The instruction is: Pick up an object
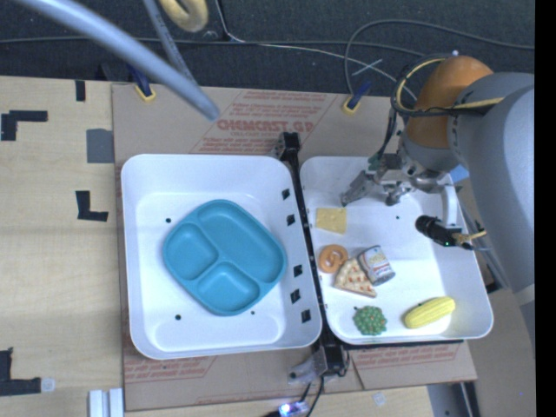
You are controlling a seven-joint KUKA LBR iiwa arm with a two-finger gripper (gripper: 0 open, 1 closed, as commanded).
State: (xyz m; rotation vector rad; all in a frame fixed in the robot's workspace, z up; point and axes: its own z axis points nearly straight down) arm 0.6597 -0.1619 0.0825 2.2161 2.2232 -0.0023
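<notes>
Corn [429,312] well below end effector [372,187].

We see a light wooden bench [52,259] with dark cut-out marks along its left side. On it lies a sheet of brown cardboard [261,120] printed with red lettering, held at its far edge by two yellow clamps [144,91], one near each far corner. Beyond the bench's far edge the floor [287,20] is dark, almost black, and thin cables [365,50] loop across it. A blurred grey pole [113,46] slants in from the top left corner. The light is even and soft, with faint shadows.
</notes>
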